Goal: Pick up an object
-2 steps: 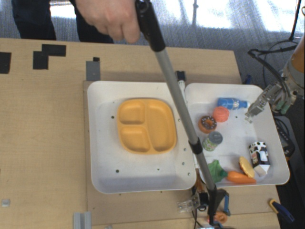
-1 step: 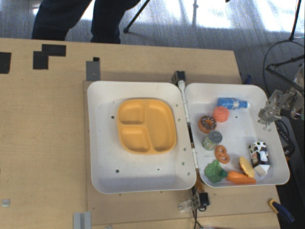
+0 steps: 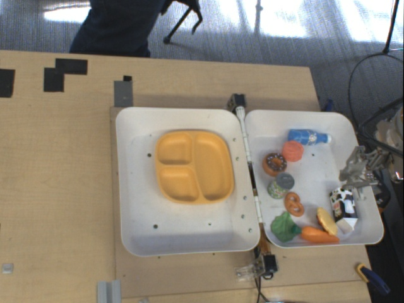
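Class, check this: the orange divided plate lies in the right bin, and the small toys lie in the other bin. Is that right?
Not quite. The camera view shows the orange divided plate in the left bin. The small toys, such as the blue bottle and the carrot, lie in the right bin.

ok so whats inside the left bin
A yellow divided plate lies in the left bin, its three compartments bare. Whatever is under the plate is covered.
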Controlling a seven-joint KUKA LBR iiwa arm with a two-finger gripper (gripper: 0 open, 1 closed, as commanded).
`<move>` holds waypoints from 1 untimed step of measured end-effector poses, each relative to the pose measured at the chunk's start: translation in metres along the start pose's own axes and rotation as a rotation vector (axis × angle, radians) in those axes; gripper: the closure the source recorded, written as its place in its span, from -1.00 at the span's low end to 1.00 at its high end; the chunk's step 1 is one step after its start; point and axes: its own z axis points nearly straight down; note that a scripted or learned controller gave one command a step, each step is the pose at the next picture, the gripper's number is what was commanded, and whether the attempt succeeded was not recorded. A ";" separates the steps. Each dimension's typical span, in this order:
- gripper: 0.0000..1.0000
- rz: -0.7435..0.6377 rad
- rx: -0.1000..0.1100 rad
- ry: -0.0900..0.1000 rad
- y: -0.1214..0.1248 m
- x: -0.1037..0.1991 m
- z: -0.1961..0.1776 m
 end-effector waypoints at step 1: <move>1.00 -0.481 -0.001 -0.001 -0.001 -0.048 0.041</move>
